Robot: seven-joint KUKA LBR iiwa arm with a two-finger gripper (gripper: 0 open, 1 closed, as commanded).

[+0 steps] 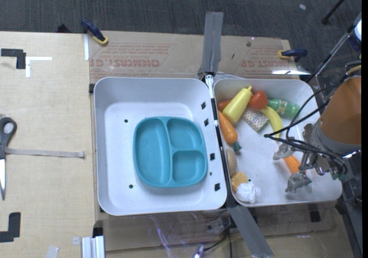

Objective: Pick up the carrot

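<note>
A pale wood surface [46, 124] with cardboard bears two white bins; dark carpet lies beyond. The left bin [109, 136] holds a teal divided plate [171, 151]. The carrot [227, 127] lies in the right bin [322, 193] against its left wall — well apart from the gripper [292, 166], low at the right side, fingers parted, grasping nothing.

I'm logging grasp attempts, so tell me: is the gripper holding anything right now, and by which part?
It cannot be told. The gripper sits low in the right bin beside a small orange piece, well away from the carrot by the divider.
</note>
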